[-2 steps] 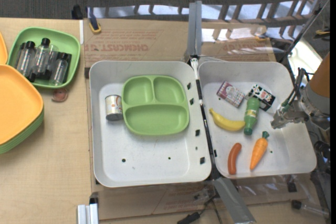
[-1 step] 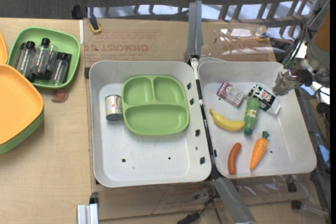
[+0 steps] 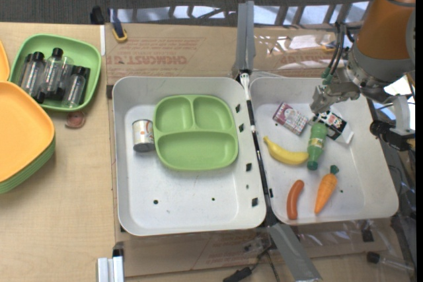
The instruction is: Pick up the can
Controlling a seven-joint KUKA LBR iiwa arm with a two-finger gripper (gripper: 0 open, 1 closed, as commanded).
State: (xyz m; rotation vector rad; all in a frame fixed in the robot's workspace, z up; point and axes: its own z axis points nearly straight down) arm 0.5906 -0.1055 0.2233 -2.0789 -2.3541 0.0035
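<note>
The can (image 3: 143, 135), silvery with a printed label, lies on its side in the left bin (image 3: 192, 218), just left of the green divided plate (image 3: 195, 131). My gripper (image 3: 322, 104) hangs over the right bin (image 3: 370, 198), far to the right of the can, near a small black and white packet (image 3: 334, 124) and the top of a green bottle (image 3: 316, 145). The arm's grey wrist and orange band rise behind it at the upper right.
The right bin also holds a pink card box (image 3: 291, 118), a banana (image 3: 285, 152), a red sausage-shaped toy (image 3: 295, 199) and a carrot (image 3: 325, 189). On the bench at left sit a green tray of bottles (image 3: 55, 73) and stacked orange plates (image 3: 23, 142).
</note>
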